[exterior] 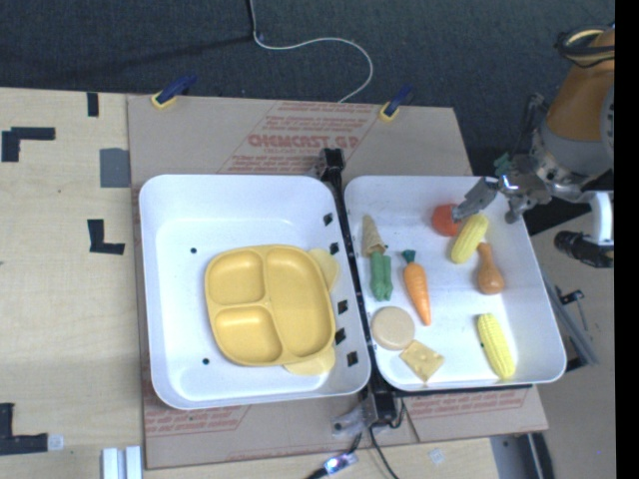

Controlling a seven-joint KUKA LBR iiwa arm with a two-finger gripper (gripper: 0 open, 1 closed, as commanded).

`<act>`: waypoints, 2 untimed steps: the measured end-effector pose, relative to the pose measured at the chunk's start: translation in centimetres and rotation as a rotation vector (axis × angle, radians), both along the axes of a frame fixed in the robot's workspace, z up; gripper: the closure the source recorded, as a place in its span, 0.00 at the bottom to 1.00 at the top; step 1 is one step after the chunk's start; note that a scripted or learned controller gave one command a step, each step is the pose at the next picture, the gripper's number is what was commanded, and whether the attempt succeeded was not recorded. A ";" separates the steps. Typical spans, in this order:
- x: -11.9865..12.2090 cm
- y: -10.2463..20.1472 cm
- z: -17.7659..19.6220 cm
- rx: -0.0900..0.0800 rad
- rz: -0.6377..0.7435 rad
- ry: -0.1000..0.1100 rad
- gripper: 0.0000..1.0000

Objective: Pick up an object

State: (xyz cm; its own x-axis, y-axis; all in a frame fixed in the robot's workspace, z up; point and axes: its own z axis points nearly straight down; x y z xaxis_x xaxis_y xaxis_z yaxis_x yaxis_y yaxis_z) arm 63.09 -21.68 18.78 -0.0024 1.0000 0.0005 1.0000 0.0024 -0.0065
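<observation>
Gripper (496,200) hovered at the right bin's (539,297) far edge — fingers spread open, holding nothing. Corn cob (468,239) lay just below the fingertips, red tomato (444,219) beside it — neither between them.

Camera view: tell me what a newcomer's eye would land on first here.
The big yellow divided plate in the left bin stands out at once. Next comes the scatter of toy food in the right bin: an orange carrot, two ears of corn and a green vegetable. The claw hangs over that bin's far right corner, close to a red piece.
</observation>
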 end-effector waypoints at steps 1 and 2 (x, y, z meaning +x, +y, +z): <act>-1.0 0.0 -5.9 0.000 -0.001 0.001 0.00; -0.9 0.4 -10.5 0.004 0.003 -0.005 0.00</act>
State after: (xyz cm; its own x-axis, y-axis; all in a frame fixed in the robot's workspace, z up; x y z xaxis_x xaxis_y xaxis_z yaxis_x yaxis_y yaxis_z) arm 62.19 -21.26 8.32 -0.0051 1.0000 0.0046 1.0000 0.0051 -0.0011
